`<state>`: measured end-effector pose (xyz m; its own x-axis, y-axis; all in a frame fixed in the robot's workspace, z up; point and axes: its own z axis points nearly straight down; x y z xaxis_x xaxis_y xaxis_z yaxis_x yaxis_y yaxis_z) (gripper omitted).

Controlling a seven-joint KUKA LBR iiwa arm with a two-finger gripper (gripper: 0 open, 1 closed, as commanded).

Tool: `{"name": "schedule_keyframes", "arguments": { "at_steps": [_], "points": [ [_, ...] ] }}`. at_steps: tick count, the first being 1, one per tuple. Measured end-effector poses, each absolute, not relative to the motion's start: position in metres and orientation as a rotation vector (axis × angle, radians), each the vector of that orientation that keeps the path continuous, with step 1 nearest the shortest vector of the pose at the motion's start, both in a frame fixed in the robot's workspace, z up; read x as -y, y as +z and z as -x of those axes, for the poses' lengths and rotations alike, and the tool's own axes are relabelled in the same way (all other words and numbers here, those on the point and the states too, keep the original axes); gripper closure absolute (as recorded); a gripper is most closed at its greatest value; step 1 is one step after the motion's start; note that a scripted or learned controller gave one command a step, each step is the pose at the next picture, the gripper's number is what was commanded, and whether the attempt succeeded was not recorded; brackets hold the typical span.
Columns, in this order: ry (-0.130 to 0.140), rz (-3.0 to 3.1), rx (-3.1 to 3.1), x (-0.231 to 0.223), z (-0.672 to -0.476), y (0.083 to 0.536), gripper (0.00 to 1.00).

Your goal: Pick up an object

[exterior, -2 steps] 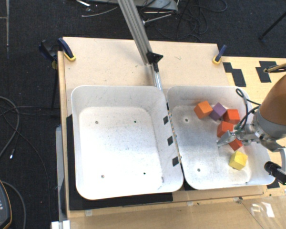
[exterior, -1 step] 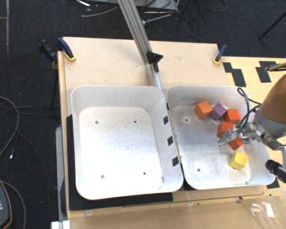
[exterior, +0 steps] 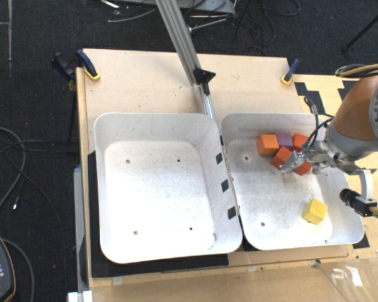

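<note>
The gripper (exterior: 297, 164) sat low in the right bin (exterior: 283, 234) among the clustered blocks (exterior: 281, 158) (its opening and any hold could not be told), presumably because 1 was the target.

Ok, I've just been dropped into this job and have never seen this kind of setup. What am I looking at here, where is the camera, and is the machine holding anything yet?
The camera is fixed above a wooden bench and looks down at a slant. The grey shape with the orange band at the right is a robot arm; its gripper reaches into the right bin. Two shallow white bins sit side by side, the left bin next to the right one. In the right bin, a cluster of small blocks lies near the gripper: an orange block, a purple block and red blocks. A yellow block lies apart, nearer the front. The gripper is down among the red blocks, but I cannot tell whether it holds one.
</note>
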<state>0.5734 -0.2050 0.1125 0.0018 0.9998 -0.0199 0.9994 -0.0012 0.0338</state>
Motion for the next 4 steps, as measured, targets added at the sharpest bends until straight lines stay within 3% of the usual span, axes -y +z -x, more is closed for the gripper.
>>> {"name": "schedule_keyframes", "arguments": {
  "at_steps": [1,2,3,4],
  "points": [
    [-0.014,-2.229,-2.229,0.162,-0.648,0.093,0.00],
    [-0.003,-2.226,-2.222,0.142,-0.600,0.095,0.00],
    [0.000,-2.219,-2.222,0.143,-0.603,0.105,1.00],
    [0.011,-2.208,-2.229,0.065,-0.596,0.200,1.00]
  ]
}}
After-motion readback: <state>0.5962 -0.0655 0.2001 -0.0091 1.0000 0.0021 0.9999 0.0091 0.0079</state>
